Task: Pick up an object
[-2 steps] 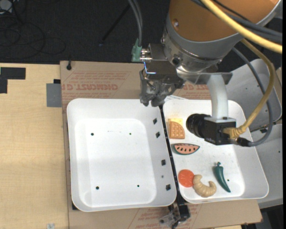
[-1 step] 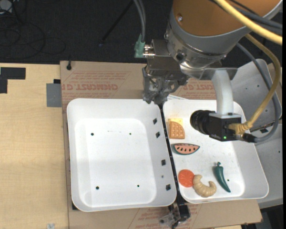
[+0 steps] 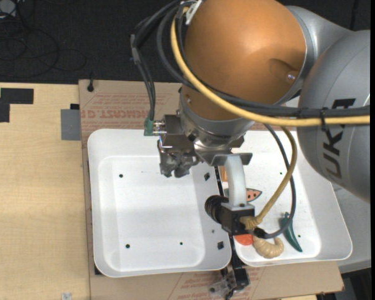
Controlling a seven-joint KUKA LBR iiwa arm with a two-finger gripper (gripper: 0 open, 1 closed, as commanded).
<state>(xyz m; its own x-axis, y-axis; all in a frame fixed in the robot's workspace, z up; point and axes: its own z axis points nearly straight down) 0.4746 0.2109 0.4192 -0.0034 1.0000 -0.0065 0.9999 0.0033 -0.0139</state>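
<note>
The gripper [image 3: 175,162] hangs over the left bin [image 3: 144,220], grip impossible to tell, seemingly mid-search, since a tan curl [image 3: 270,247] lies in the right bin [image 3: 325,230].

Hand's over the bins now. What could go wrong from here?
1. The hand sits over the left bin, while the tan curved piece, teal piece and orange piece lie in the right bin: a descent here likely grabs nothing.
2. The tan curved piece and teal piece crowd that bin's near wall, so a grasp may hit it.
</note>
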